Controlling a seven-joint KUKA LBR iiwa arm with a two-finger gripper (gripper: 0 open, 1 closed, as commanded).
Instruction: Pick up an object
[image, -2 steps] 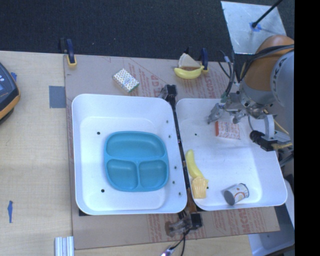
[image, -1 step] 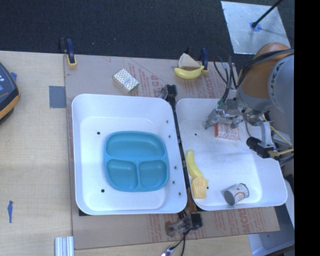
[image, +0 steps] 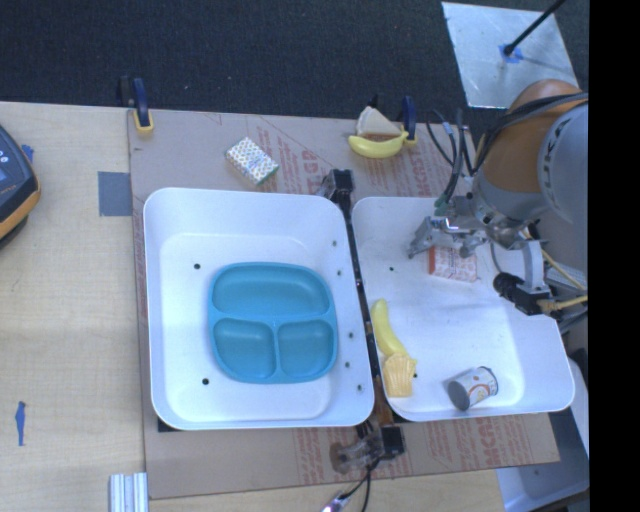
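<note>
A wooden bench carries two white bins; in the right bin (image: 520, 390) the gripper (image: 445, 233) hovers spread and empty beside a light, crinkly packet (image: 455, 265), probably best pinched across its flat middle.

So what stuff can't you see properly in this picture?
- Gripper: too small and dark in the camera view to tell how its fingers stand.
- Red and white packet: its top is covered by the gripper, and the print is too small to read.
- Small can: label too blurry to read.
- Dark device: cut off by the left edge.
</note>
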